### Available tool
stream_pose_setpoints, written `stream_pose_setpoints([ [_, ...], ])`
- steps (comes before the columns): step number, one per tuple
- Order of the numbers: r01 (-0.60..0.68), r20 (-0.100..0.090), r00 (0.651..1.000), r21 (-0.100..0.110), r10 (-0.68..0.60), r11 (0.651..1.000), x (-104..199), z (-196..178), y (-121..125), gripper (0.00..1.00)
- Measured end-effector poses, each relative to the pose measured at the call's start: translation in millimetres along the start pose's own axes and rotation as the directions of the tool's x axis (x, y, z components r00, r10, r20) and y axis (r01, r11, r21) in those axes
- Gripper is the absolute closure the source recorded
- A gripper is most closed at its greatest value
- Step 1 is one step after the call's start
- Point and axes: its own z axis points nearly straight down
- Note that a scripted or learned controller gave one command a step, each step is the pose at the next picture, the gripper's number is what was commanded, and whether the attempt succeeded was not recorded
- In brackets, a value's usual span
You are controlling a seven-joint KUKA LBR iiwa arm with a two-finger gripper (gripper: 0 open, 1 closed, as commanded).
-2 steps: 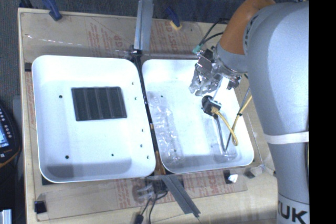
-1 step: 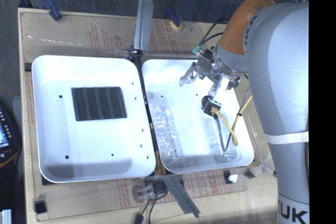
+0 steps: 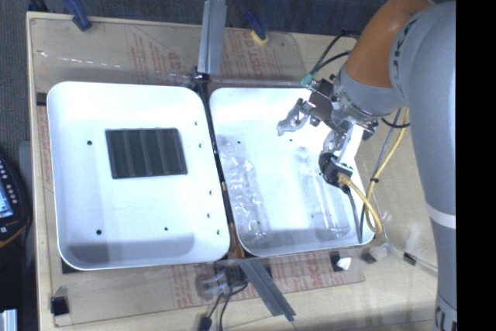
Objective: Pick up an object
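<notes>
A dark grey ribbed rectangular pad (image 3: 146,153) lies flat in the left bin (image 3: 70,108). In the right bin (image 3: 263,101), a clear crinkled plastic item (image 3: 242,194) lies along the left wall. A second clear plastic piece (image 3: 329,207) rests near the right wall. My gripper (image 3: 313,142) hangs over the upper right part of the right bin, above and apart from both clear pieces. It is open, and nothing shows between its fingers.
A metal bar (image 3: 211,35) runs up from the divide between the bins. Blue clamps (image 3: 77,12) hold the board's far edge. Yellow and black cables (image 3: 364,201) trail from the wrist over the right bin's right rim.
</notes>
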Motion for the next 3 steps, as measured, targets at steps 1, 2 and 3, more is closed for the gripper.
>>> stream_pose_setpoints([
  [1,0.402,0.002,0.915,-0.001,-0.402,0.915,-3.2,-37.1,-32.2,0.00],
  [2,0.148,0.002,0.989,-0.001,-0.148,0.989,19.7,-44.8,-113.5,0.00],
  [3,0.215,0.003,0.977,-0.001,-0.215,0.977,-43.3,33.5,-71.2,0.00],
])
